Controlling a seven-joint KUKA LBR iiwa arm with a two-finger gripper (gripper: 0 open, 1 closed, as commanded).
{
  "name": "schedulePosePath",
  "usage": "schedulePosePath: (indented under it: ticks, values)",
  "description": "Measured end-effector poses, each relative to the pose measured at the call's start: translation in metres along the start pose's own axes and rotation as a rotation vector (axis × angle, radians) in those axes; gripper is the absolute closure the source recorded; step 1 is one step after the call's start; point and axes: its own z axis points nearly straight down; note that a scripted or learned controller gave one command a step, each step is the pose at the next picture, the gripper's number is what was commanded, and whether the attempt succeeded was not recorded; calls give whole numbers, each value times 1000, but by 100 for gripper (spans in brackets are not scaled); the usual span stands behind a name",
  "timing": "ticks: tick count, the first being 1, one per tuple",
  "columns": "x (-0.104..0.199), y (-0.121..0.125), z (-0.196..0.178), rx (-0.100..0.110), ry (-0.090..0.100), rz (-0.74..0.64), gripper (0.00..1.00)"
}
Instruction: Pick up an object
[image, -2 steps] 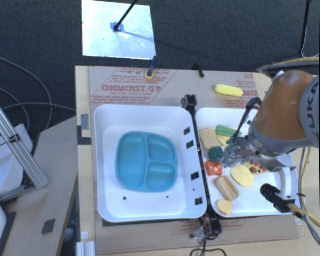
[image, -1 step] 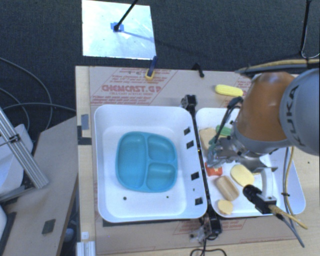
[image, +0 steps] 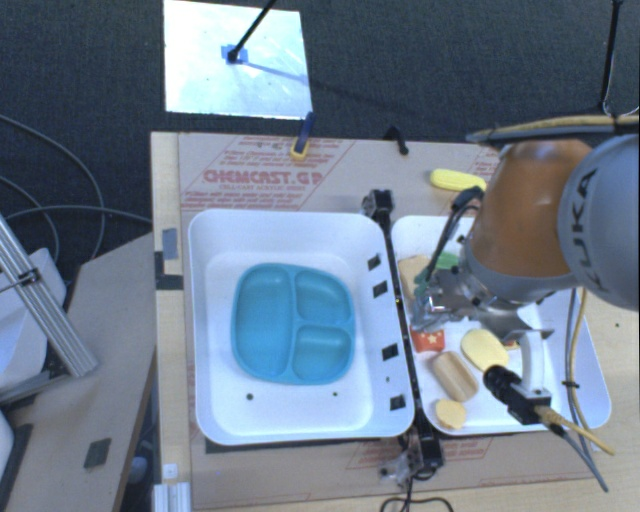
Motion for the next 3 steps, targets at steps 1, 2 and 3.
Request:
schedulePosePath:
  ticks: [1, 2, 3]
  values:
    - [42, 0, -15, 1, 1, -3, 100]
    - [85, -1, 15, 6, 0, -1, 100]
    - [-23, 11, 24, 2, -5, 16, 100]
